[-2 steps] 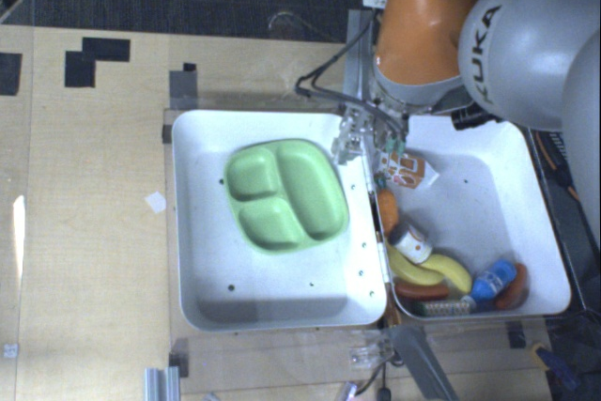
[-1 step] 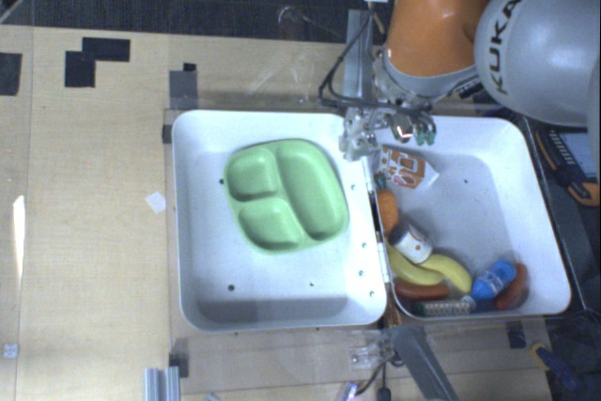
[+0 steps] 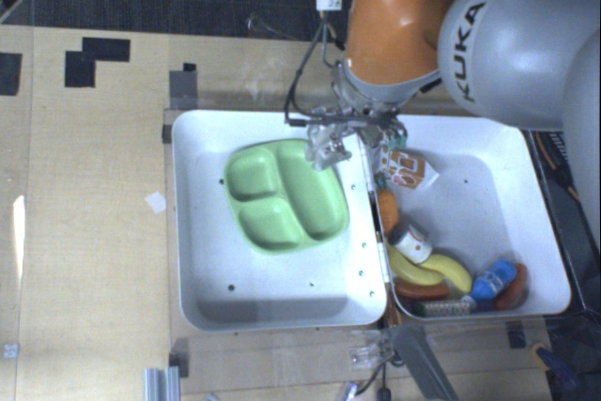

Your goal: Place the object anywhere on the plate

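— Start at the left. What's in the left bin [image 3: 202,230]?

— The green plate [image 3: 286,194], three compartments, nothing lying on it. Its far right corner sits right under the gripper [image 3: 326,148].

— And the gripper itself?

— It hangs over the divide between the bins, at the far side, above the plate's far right corner. Whether it is open or closed on anything I cannot tell — the metal parts blur together there, and no object is visible in its grasp.

— So where is the object?

— I'd judge it's still in the right bin [image 3: 526,202]. The nearest candidate is a small orange-and-white packet [image 3: 406,169], just right of the gripper. Further toward the near side lie an orange piece [image 3: 387,213], a banana [image 3: 434,269] with its long axis running left to right, and a blue item [image 3: 494,281].

— So the coming move?

— Probably rightward first, then back left onto the plate.
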`<state>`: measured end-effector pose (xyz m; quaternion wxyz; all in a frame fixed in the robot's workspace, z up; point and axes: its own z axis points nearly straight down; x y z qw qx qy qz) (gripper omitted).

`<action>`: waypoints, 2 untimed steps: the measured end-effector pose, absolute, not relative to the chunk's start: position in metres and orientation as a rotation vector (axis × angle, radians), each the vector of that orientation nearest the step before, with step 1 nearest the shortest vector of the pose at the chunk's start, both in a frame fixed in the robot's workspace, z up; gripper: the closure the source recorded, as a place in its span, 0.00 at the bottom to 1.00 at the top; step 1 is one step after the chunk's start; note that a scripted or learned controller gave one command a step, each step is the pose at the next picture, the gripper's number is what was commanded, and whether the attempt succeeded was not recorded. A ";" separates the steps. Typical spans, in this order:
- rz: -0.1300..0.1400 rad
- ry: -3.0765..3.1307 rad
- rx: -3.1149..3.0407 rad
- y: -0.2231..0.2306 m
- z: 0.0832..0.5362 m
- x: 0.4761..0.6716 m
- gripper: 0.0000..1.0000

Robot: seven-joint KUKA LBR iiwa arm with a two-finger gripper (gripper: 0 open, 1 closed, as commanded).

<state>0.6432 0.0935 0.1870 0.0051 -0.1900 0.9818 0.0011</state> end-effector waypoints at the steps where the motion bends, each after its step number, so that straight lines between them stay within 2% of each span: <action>1: 0.002 2.936 -1.080 0.140 0.228 0.616 1.00; 2: 0.002 2.937 -1.079 0.140 0.227 0.616 0.00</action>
